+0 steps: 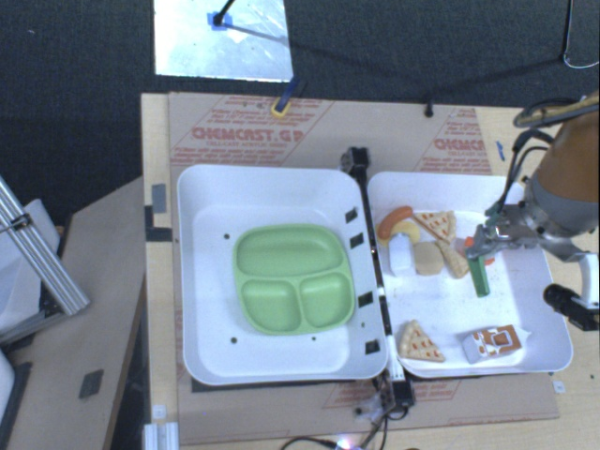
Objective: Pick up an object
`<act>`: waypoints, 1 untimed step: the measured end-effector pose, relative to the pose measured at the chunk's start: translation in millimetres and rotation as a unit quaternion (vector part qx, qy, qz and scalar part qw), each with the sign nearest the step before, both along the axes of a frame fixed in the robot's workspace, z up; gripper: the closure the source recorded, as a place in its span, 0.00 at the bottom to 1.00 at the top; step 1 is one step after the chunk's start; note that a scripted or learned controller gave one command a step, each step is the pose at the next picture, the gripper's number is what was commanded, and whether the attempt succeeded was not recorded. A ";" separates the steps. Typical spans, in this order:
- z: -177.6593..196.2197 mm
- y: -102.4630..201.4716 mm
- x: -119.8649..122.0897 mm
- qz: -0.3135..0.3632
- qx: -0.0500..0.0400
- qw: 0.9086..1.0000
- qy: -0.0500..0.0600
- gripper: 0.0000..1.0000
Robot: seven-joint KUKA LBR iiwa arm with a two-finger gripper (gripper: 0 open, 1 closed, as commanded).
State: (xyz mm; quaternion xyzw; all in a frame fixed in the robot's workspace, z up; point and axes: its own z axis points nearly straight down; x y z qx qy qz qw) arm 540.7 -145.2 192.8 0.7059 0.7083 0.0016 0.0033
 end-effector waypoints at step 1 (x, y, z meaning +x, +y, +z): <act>33.7 -0.3 1.4 0.000 0.000 1.000 0.001 1.00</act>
